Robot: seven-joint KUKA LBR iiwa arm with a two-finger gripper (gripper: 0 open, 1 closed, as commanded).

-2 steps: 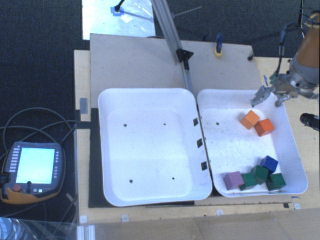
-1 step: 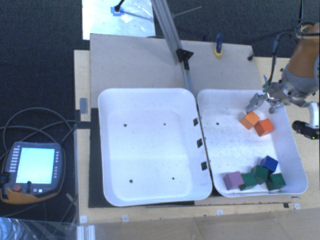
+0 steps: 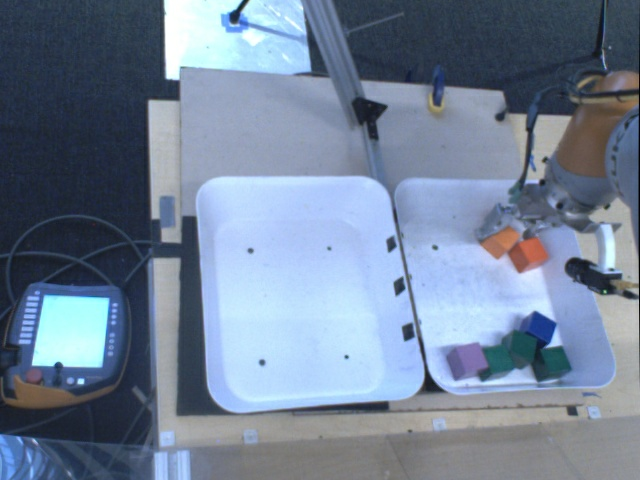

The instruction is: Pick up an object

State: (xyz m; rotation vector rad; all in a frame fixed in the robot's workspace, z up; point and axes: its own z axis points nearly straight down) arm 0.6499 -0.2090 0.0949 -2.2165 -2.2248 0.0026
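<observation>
My gripper (image 3: 508,222) hangs over the upper right part of the right bin (image 3: 440,298), directly above two orange blocks. The lighter orange block (image 3: 499,241) lies right under the gripper's tip and partly behind it. The darker orange block (image 3: 529,255) touches it on the right. A cluster lies in the bin's lower right corner: a purple block (image 3: 465,360), a blue block (image 3: 538,325) and three green blocks (image 3: 520,348). Whether the gripper touches the orange block is unclear.
The left bin (image 3: 215,268) stands next to the right one, joined by black clips (image 3: 400,286). A metal pole (image 3: 340,48) slants over the bench's back. A teach pendant (image 3: 65,343) with cables lies at the far left on the floor.
</observation>
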